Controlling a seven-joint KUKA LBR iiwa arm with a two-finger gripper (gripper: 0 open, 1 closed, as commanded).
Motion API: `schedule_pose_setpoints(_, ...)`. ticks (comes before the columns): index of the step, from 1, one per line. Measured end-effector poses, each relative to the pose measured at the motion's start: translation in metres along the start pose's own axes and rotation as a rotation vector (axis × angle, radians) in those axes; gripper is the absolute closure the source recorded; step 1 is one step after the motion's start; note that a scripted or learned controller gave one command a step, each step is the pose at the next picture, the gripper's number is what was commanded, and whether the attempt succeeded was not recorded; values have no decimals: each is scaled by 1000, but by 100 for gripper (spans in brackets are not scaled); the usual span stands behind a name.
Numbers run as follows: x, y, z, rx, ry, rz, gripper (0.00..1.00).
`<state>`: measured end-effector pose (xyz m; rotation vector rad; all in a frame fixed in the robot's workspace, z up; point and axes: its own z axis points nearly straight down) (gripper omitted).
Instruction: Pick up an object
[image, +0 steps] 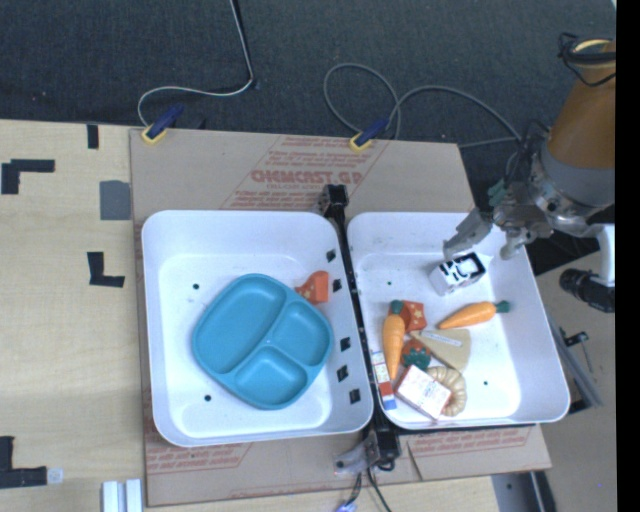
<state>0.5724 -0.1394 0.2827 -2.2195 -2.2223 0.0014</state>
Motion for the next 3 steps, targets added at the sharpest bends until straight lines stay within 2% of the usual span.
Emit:
schedule_pose_setpoints(1,23,8,158,4,1,0,0)
schedule_pose_setpoints(2,41,-9,196,-2,0,1,0)
schedule_pose_setpoints(3,40,-8,187,-4,-2,1,100)
